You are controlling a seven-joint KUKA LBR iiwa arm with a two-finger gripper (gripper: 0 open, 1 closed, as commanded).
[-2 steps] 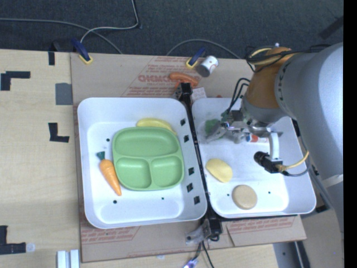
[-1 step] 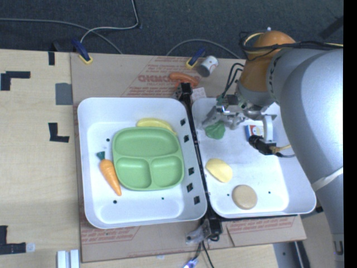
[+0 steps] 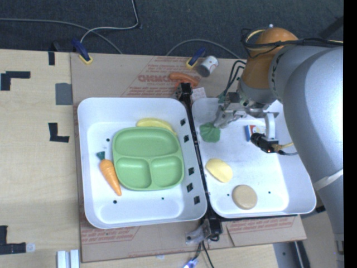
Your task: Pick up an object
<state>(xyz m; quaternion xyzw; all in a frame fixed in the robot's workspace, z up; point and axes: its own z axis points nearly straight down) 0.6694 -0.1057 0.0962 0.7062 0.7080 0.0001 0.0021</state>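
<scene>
My gripper (image 3: 221, 119) hangs low over the back left of the right bin (image 3: 290, 200), its fingers pointing down toward a small green object (image 3: 210, 133) that lies just below and left of them. Whether the fingers touch the green object is unclear. A pale yellow lemon-like piece (image 3: 219, 170) rests in the right bin's middle left. A round tan cookie-like piece (image 3: 244, 196) lies near its front. In the left bin (image 3: 92, 205) sit a green divided plate (image 3: 148, 157), an orange carrot (image 3: 110, 175) to its left, and a yellow piece (image 3: 154, 124) behind the plate.
The grey arm (image 3: 312, 94) with its orange band (image 3: 266, 60) covers the right bin's right side. A divider of black clips (image 3: 192, 149) runs between the bins. An orange sausage-like item (image 3: 183, 78) and a grey cylinder (image 3: 208, 66) lie on cardboard behind the bins.
</scene>
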